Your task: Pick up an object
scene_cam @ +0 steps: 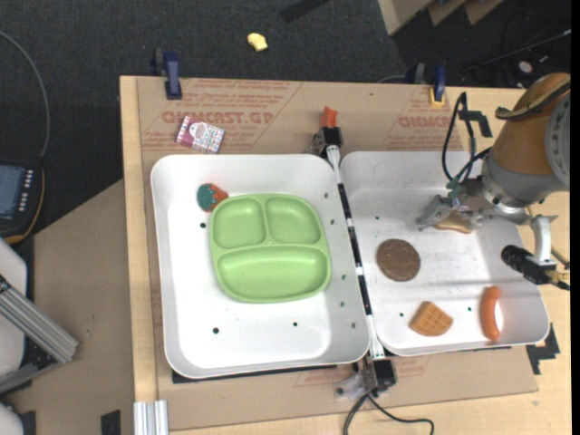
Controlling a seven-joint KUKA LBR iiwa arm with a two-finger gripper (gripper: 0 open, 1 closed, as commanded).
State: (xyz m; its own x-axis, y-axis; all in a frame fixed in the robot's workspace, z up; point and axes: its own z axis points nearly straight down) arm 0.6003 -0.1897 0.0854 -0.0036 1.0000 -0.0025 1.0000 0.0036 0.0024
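Note:
In the right bin [518, 329] lie a round brown patty [398, 259], an orange waffle-like piece [430, 319] and an orange sausage [490, 312]. My gripper [450, 212] is low over the far part of that bin, right above a small tan piece [457, 227] that is partly hidden beneath it. The patty lies just left of and nearer than the gripper. In the left bin [181, 315] a green divided plate [268, 246] lies flat, with a small red and teal round thing [211, 196] by its far left corner.
The arm [530, 152] comes in over the right bin's far right corner, with black cables looping above it. A small pink and white packet [200, 134] lies on the board behind the left bin. Clamps stand along the far edge.

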